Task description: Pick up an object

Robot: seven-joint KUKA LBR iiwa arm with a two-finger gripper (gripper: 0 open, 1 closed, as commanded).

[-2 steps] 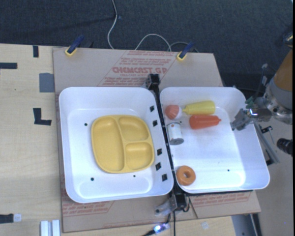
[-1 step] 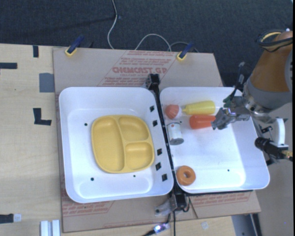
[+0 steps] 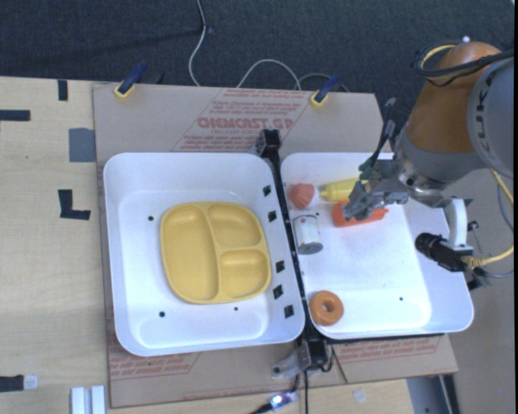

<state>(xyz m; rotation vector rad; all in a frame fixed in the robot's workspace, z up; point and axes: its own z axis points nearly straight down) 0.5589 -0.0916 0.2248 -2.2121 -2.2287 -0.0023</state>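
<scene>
Nearest the camera, an orange doughnut-shaped ring lies at the front edge of the right bin, close to the black divider that runs between the two bins. Just behind it a small clear-and-silver cylinder lies beside that divider, and further back sits a small salmon-pink ball. My gripper is down at the back of this bin, right on top of a flat orange-red piece, with a yellow banana-like toy just beside it towards the ball. From this slant I cannot tell how far my tool is spread, nor whether it has the orange-red piece or merely rests over it. My grey arm with its orange band comes in from the right. Over in the left bin, a yellow divided plate with three compartments sits near the middle, lying flat. Both bins rest on a cardboard sheet.
</scene>
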